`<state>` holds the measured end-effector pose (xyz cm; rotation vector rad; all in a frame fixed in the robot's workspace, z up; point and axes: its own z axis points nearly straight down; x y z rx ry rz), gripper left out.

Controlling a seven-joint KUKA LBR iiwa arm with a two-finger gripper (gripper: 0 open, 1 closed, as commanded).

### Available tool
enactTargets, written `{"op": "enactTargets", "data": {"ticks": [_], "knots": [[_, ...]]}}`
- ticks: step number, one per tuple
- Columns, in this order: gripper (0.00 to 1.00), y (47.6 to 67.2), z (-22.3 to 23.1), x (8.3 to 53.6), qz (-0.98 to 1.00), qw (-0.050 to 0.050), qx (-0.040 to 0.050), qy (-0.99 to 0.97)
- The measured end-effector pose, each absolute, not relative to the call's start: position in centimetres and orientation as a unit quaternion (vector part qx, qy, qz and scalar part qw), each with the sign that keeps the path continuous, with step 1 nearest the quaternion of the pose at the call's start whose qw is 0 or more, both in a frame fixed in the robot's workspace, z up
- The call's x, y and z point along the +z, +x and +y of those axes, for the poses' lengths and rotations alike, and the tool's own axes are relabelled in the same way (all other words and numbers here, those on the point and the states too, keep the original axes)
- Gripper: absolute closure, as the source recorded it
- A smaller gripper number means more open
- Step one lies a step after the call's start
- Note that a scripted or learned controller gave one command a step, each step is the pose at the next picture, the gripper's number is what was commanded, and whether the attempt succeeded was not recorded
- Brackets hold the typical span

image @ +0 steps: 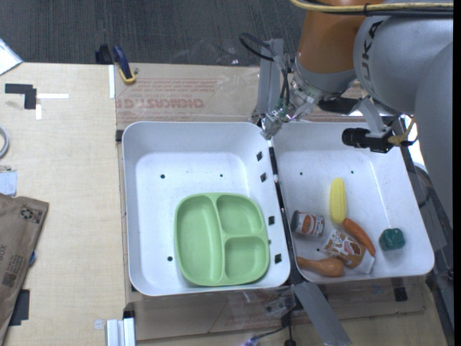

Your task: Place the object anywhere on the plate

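Pick not begun: hand (pixel 272 123) hangs at the bins' far junction, grip unreadable, while corn (pixel 337 200) and other items lie in right bin (pixel 317 153); plate (pixel 221 238) bare—next, descend right.

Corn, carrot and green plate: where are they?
corn (pixel 337 200), camera view, middle of the yellow cob
carrot (pixel 359 236), camera view, middle of its orange body
green plate (pixel 189 238), camera view, floor of its long left compartment

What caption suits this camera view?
Robot arm above two bins: green plate left, toy foods right.
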<state>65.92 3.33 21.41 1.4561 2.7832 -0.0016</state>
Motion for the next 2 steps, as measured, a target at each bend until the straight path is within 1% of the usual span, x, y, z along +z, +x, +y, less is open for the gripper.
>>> {"op": "enactTargets", "data": {"ticks": [1, 2], "knots": [[1.00, 65.9, 8.1, 20.9, 0.918, 0.001, -0.0003, 0.397], [1.00, 65.2, 4.0, 20.6, 0.897, 0.000, -0.0008, 0.441]]}}
